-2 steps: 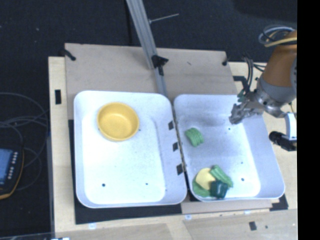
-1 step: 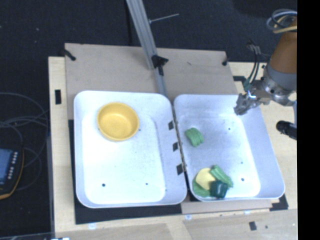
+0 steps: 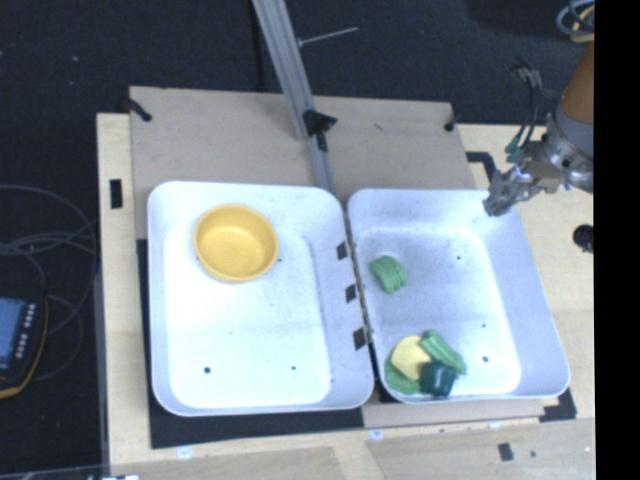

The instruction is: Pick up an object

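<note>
Two shallow white bins are set side by side on a pale wooden bench (image 3: 120, 298), with a tan board (image 3: 380, 153) laid under their far edges and a dark mat poking out beneath the near-left corner. The left bin (image 3: 240, 368) has a yellow bowl (image 3: 236, 242) sat upright in its far-left part, and that's about it in there. The right bin (image 3: 500, 298) has a small green object (image 3: 388, 274) lying near its left wall, roughly mid-depth, and a little pile is bunched in the near-left corner: a yellow piece (image 3: 406, 353), a green piece (image 3: 441, 350) and a dark teal piece (image 3: 436, 378), all touching each other. A grey metal rail (image 3: 285, 53) is seen running at a slant from the far side down to the seam between the bins. The floor around the bench is dark, with cables trailing on the left and a handheld controller (image 3: 18, 343) lying at the left edge. The gripper (image 3: 497, 201) is held over the far-right corner of the right bin, well apart from every object; whether it's open or closed can't be told, too small and blurry.
</note>
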